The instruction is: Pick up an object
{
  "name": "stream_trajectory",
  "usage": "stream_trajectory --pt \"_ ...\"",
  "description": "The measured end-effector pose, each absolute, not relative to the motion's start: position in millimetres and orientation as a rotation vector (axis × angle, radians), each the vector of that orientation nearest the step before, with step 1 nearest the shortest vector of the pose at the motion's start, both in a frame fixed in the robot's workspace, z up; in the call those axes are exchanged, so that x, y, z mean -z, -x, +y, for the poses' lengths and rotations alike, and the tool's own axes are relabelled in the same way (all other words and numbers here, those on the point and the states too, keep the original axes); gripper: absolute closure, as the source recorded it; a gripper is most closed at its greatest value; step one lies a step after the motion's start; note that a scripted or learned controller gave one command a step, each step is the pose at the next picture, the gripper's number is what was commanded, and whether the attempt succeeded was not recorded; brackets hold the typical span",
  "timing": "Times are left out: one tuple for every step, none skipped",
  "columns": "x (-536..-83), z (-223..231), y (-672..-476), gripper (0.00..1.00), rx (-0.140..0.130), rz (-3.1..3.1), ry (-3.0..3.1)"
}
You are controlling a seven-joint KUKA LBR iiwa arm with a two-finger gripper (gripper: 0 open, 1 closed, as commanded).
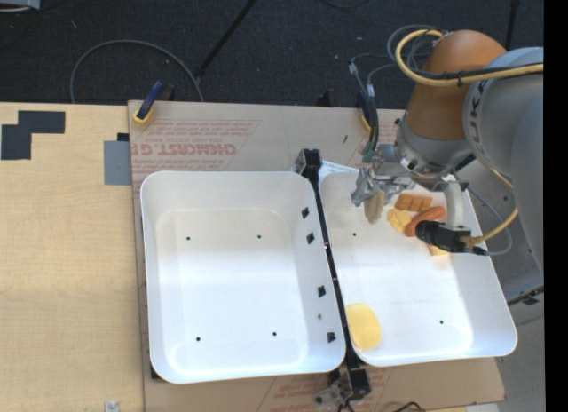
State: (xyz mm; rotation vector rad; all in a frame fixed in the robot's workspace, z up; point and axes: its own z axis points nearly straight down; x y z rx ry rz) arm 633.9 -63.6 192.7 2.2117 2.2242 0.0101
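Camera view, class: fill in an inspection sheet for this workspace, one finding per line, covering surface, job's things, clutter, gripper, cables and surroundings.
Surface: wooden bench with cardboard sheet under two white bins.
Job's things: yellow piece at the right bin's near-left corner; orange and yellow pieces clustered at its far side.
Clutter: nothing seen in the left bin.
Gripper: gripper hangs over the right bin's far side, just left of the cluster.
Cables: yellow hose loops over the arm; black cables on the floor.
Surroundings: dark floor; clamps at the cardboard's far edge.
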Motion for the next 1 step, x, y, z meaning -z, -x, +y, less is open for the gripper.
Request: stream_trajectory --pt "-187.4 25.7 -631.0 1.00 -0.001 2.230 -2.215"
